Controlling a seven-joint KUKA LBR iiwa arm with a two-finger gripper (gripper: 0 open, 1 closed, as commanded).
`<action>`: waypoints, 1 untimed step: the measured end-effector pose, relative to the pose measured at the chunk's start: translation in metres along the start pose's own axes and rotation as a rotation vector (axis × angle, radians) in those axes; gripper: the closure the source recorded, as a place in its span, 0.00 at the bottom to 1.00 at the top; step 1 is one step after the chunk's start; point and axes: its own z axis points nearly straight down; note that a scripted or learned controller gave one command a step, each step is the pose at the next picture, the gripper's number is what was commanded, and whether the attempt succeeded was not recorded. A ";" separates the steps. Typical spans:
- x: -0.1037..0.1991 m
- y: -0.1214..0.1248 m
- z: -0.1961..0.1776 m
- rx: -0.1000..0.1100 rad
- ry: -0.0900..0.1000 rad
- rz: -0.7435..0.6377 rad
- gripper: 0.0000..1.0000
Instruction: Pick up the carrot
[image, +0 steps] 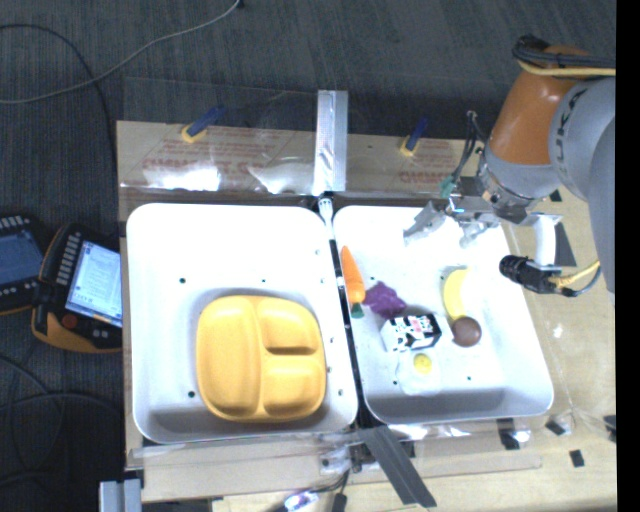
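The slim orange carrot with a green tip (351, 277) lies untouched against the left wall of the right-hand shallow white plastic bin (520, 350), well to the left of the gripper and a little below it. The two-finger metal gripper (450, 220) hangs over the bin's upper part with its fingers spread, as far as I can judge, and nothing between them. The approach, the grasp and the lift are all left to do.
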 end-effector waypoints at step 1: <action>0.026 0.001 0.035 0.000 -0.002 -0.268 0.00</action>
